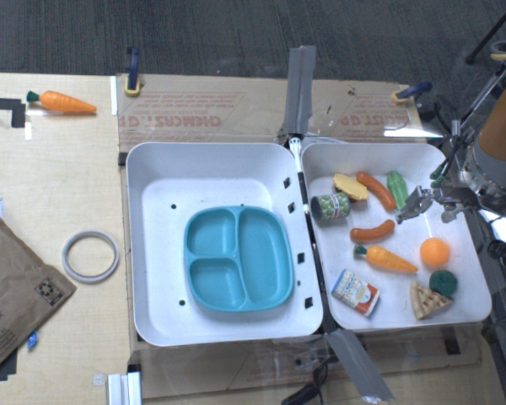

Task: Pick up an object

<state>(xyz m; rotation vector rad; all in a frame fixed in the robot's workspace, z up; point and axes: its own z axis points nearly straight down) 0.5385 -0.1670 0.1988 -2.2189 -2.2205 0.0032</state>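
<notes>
The right bin [471, 306] holds several toy foods: a yellow piece [350, 186], a red sausage [376, 190], a green pickle [396, 184], a small can [330, 207], a second sausage [373, 230], a carrot [391, 261], an orange ball [434, 251], a dark green piece [443, 281], a wedge slice [427, 300] and a small carton [354, 292]. My gripper [430, 207] hangs over the bin's right side, above the orange ball and right of the sausages. Its fingers are spread open with nothing between them.
In the left bin [152, 226] lies a blue divided plate [239, 258]. On the bench to the left are another carrot [61, 102], a grey tape ring [90, 255] and a cardboard box [8, 302]. A grey divider bar [300, 91] runs between the bins.
</notes>
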